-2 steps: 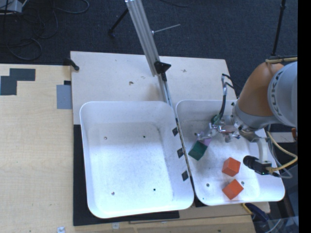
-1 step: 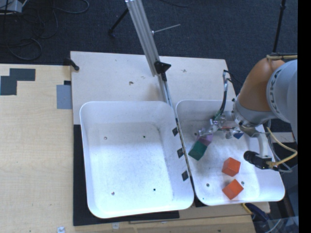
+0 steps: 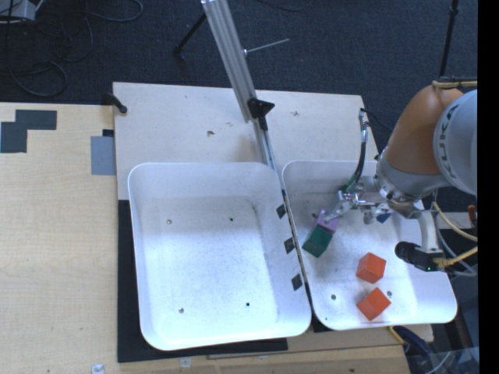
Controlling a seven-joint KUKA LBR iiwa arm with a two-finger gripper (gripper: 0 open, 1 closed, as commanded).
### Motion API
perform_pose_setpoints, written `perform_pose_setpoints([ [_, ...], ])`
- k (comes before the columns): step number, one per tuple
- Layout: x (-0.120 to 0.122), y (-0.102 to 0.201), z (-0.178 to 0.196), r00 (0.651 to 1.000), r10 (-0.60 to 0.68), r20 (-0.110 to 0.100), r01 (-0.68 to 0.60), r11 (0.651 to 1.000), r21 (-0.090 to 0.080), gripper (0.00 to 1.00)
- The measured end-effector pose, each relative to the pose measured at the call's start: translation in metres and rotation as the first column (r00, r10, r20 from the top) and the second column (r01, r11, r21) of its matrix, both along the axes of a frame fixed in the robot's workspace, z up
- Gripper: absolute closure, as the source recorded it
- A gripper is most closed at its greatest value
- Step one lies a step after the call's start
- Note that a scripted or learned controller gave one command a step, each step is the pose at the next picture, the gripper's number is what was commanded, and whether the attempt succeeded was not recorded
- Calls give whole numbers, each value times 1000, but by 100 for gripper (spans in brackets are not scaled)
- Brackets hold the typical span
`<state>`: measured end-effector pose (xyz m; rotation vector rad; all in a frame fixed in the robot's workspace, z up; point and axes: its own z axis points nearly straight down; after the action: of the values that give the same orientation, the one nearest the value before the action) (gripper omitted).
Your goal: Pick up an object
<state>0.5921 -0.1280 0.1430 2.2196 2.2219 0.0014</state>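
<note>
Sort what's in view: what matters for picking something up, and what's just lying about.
For the job:
- gripper, low in the right bin
- green block with a purple piece at its top, just below the gripper
- two orange blocks

Lying about:
- left bin
- slanted metal rail
- cables on the floor

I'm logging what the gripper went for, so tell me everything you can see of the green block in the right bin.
The green block is a small dark green piece with flat faces, plastic or painted wood by its look. It lies tilted near the left wall of the right bin, beside the divider. A small purple piece sits against its upper end, right below the gripper. Whether the fingers grip it cannot be told. Two orange cubes lie apart from it, to the lower right.
</note>
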Motion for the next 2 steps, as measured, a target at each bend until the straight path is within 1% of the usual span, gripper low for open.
perform_pose_setpoints([
  [1, -1, 0, -3, 1000, -1, -4, 1, 1000, 0, 0],
  [2, 68, 33, -55, 1000, -1, -14, 1, 1000, 2, 0],
])
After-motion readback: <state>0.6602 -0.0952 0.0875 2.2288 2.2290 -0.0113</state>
